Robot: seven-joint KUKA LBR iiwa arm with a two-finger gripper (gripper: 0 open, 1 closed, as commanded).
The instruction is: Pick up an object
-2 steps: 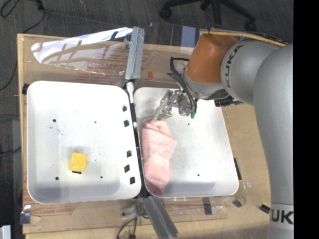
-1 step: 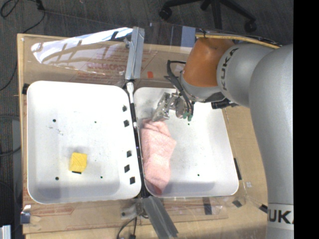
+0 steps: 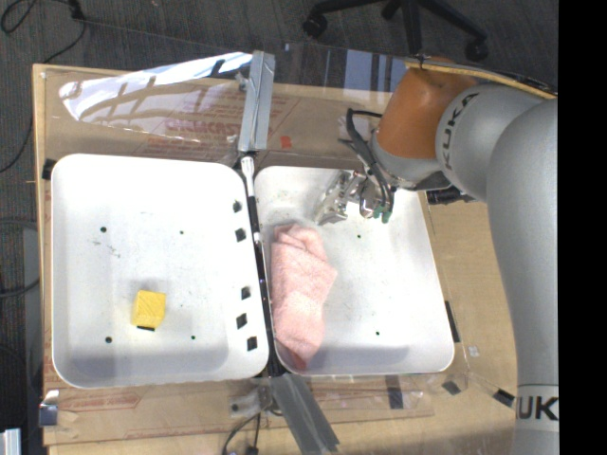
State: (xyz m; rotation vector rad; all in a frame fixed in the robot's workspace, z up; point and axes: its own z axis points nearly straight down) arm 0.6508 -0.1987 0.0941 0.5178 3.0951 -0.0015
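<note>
The table (image 3: 313,79) carries two shallow white bins side by side, with a clear plastic sheet (image 3: 152,93) lying across its far edge at about eleven o'clock. The left bin (image 3: 66,254) holds one small yellow block (image 3: 150,308), sitting flat toward the bin's seven o'clock corner and well apart from every wall.

The right bin (image 3: 417,292) holds a pink cloth (image 3: 302,292), crumpled into a long heap that runs from the bin's middle down toward its six o'clock rim. The cloth lies just beside the divider between the bins, on the nine o'clock side of its bin, and its lower end reaches close to the near wall.

The grey arm (image 3: 517,188) comes in from three o'clock, its orange band (image 3: 413,112) sitting above the wrist over the far rim of the right bin. The end effector (image 3: 353,200) hangs over the bin's twelve o'clock part, just above and toward one o'clock of the cloth's upper end, close to it but apart. Nothing sits between its fingers. How wide they stand cannot be told, since the metal parts blur against the white floor of the bin.

On the floor beyond the table, at twelve o'clock, stands the black base of an office chair (image 3: 408,8).
</note>
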